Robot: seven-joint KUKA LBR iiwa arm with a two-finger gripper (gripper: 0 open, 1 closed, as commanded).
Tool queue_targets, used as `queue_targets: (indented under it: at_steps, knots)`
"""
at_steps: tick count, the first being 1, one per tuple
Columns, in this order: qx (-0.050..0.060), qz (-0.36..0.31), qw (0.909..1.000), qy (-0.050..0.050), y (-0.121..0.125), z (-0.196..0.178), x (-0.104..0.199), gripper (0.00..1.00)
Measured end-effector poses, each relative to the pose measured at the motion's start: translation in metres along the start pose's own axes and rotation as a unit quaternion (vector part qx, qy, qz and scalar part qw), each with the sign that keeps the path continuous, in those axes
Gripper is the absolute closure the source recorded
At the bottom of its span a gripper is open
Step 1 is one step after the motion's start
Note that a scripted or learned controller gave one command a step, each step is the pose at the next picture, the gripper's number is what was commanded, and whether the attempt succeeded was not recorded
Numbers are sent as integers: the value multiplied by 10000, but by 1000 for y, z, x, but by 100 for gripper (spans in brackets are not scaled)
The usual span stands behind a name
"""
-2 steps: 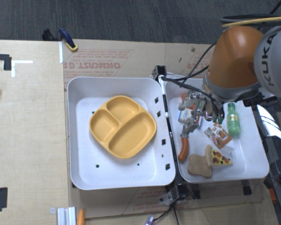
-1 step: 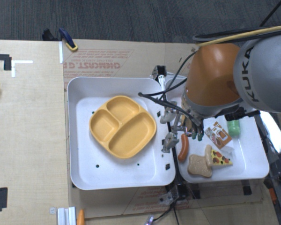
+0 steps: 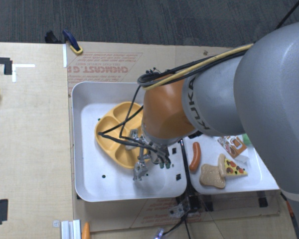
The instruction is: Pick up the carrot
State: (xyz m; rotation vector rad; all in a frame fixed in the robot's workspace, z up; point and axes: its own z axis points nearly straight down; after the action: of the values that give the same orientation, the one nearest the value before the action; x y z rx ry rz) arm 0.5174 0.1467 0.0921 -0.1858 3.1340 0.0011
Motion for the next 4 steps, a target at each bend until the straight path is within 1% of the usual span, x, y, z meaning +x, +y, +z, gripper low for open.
queue_targets:
  at_steps: [1, 2, 3, 4]
  knots:
    - [3, 5, 10000, 26, 0, -8, 0, 100]
    - [-1, 1943, 9809, -10, -50, -114, 34, 100]
    - [5, 774, 9970, -5, -82, -173, 47, 100]
    - [-19, 1898, 9818, -10, -9, -11, 40, 100]
